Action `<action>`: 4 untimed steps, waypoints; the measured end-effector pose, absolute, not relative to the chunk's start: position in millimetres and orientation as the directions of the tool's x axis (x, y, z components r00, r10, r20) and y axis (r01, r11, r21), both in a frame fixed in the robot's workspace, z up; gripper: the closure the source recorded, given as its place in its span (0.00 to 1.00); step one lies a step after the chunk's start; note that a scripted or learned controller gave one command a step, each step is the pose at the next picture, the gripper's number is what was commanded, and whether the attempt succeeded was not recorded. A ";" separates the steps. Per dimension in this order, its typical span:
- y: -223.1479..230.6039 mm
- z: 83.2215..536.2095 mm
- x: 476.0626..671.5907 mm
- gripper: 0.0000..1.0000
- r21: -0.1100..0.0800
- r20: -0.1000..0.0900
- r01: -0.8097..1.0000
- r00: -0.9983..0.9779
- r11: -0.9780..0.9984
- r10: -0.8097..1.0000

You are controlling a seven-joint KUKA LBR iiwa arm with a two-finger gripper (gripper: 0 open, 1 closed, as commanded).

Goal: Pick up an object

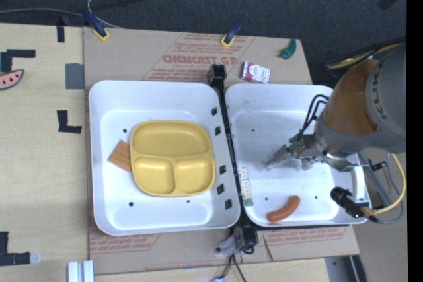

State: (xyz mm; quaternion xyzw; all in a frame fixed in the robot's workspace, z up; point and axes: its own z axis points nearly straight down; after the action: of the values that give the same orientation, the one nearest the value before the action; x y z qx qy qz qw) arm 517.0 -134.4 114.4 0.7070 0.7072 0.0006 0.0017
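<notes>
- We are looking down on a bench (39,162) of pale wood, with a cardboard sheet (192,59) lying across it and dark carpet running along the far side.
- Two white bins are sitting side by side on the cardboard: the left bin (106,142) and the right bin (264,102), their inner rims touching.
- In the left bin, a yellow tray (173,156) with compartments is lying near the middle, and a brown cracker (120,155) is poking out from under its left edge.
- In the right bin, a sausage (283,209) is lying near the front edge, tilted, apart from everything else.
- The arm (360,105) is reaching in over the right bin's right edge, its orange band showing above the wrist.
- The gripper (277,158) is hanging over the middle of the right bin, pointing left, well behind the sausage; we are seeing nothing between its fingers, and we cannot tell how far apart they are standing.
- A small packet (254,72) is lying on the cardboard just behind the right bin's far left corner.
</notes>
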 end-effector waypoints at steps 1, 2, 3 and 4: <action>-123.3 86.2 485.3 0.00 0.005 -0.002 1.000 -0.001 0.001 1.000; -124.4 96.0 485.8 1.00 0.006 -0.003 1.000 0.001 0.000 1.000; -123.8 105.1 485.8 1.00 0.005 -0.002 1.000 0.000 0.000 1.000; -123.3 114.3 486.0 1.00 0.004 -0.001 1.000 -0.001 0.001 1.000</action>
State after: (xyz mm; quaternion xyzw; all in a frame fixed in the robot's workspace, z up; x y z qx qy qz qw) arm 486.0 -123.3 114.3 0.7068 0.7074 0.0009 0.0018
